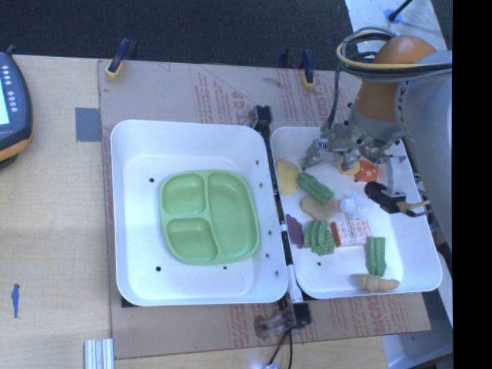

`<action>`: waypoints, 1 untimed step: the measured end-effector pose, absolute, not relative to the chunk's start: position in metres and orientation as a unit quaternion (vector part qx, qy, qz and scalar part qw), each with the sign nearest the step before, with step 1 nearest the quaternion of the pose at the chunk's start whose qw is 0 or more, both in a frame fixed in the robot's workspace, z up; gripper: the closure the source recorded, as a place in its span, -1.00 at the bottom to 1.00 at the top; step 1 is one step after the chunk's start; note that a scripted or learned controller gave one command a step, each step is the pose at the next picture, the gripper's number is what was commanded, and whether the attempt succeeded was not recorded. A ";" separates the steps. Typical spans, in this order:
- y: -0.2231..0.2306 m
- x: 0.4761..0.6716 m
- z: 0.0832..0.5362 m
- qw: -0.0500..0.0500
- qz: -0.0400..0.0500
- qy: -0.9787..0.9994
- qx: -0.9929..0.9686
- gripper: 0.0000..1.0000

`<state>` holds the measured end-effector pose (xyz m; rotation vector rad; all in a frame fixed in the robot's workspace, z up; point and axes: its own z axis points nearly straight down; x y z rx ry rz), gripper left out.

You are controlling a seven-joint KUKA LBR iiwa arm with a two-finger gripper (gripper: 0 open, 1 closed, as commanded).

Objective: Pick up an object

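My gripper (pixel 330 158) hangs over the far end of the right bin (pixel 419 271), its two grey fingers spread and nothing between them. Just below it lie a pale yellow piece (pixel 287 177) and a green pickle-shaped toy (pixel 315 187). A red and orange item (pixel 367 172) sits right beside the gripper's right finger. Further toward the front are a tan piece (pixel 317 207), a purple strip (pixel 294 227), a ridged green piece (pixel 319 237), a red and white packet (pixel 352 231), a long green piece (pixel 375 256) and a tan piece (pixel 379 284).
The left bin (pixel 131 206) holds a green divided plate (pixel 209 216). A small white crumpled item (pixel 350 204) lies mid-bin on the right. A black clamp (pixel 262 117) sits at the far junction of the bins. A handheld pendant (pixel 11 106) rests at the bench's left edge.
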<state>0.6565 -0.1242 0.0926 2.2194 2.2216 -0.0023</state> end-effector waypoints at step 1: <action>-0.116 0.568 0.091 -0.005 -0.003 0.708 0.706 -1.00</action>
